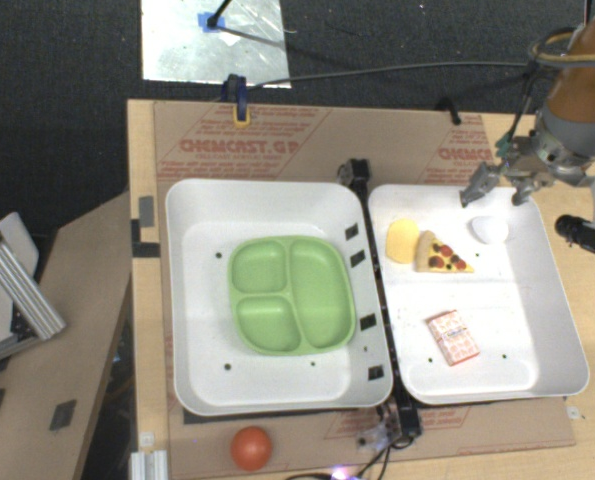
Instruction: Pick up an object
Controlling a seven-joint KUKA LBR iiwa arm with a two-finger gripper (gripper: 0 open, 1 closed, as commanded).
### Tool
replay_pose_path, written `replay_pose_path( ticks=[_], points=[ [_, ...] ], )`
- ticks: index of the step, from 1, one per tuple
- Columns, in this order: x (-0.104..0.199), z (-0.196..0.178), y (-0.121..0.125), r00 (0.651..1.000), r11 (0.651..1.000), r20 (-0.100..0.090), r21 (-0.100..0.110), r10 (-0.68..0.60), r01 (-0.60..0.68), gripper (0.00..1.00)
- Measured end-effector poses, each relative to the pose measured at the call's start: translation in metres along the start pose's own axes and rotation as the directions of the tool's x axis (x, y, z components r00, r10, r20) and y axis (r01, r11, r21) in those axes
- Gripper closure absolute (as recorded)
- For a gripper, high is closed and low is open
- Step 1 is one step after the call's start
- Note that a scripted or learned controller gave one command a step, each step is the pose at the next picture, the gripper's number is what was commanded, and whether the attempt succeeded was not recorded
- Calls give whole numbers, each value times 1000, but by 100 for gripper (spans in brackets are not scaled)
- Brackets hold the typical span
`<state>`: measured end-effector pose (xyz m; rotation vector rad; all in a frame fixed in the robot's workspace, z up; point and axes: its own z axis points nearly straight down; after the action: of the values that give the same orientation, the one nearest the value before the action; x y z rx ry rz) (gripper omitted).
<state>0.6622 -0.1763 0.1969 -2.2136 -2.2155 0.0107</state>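
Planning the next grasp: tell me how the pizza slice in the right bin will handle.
The pizza slice looks flat and thin, so probably light and hard to pinch off the floor. It touches the yellow piece, so a push may shift both. It seems unlikely to roll.

Robotics lab setup. Desk (577, 298) topped with a "Chemcast GP" protective sheet (247, 143), two white bins (277, 203) clipped together on it. Behind the sheet: dark carpet, taped foil square (212, 28). Left of the bins: aluminium extrusion rail (17, 278). Cables (407, 68) run overhead.
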Motion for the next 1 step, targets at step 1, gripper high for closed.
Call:
replay_pose_path(
  ticks=[1],
  points=[
    [1,-9,3,1000,1000,3,-14,-3,3,0]
  ],
)
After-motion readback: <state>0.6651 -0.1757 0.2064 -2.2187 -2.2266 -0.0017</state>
